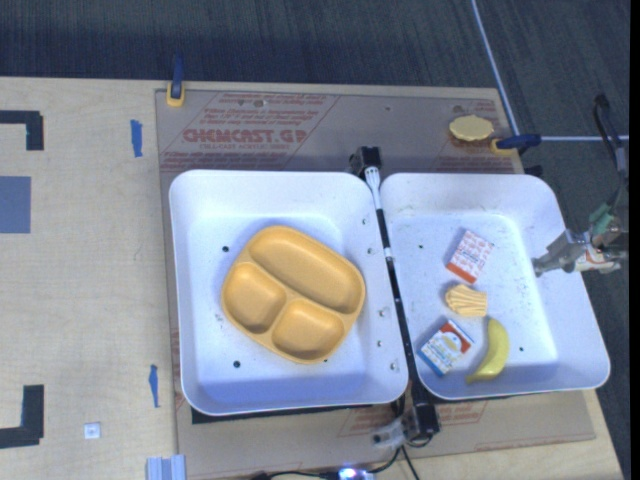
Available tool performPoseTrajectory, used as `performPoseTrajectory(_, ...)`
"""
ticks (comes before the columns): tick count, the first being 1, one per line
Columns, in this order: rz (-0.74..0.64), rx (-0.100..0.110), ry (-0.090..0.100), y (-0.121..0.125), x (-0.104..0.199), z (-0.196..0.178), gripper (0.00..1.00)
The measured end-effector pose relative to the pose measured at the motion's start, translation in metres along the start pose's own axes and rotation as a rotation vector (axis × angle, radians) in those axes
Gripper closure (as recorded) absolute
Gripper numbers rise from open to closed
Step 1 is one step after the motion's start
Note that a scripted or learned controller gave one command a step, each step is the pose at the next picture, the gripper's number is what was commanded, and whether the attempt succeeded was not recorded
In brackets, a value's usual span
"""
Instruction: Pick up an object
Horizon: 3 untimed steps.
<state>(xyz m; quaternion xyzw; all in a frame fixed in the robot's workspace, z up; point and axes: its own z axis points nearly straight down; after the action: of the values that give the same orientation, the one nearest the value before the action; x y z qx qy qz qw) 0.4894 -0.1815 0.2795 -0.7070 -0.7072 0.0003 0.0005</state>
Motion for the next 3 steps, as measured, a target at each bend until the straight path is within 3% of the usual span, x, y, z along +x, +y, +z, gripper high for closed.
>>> performPoseTrajectory(1, 0.0, 0.0, 0.0, 0.043, 0.0, 0.119, 0.0)
performPoseTrajectory(2, 0.0, -0.003, -0.001, 0.016, -0.02, 0.186, 0.0)
performPoseTrajectory(3, 0.0, -0.006, -0.003, 0.017, -0.02, 0.176, 1.0)
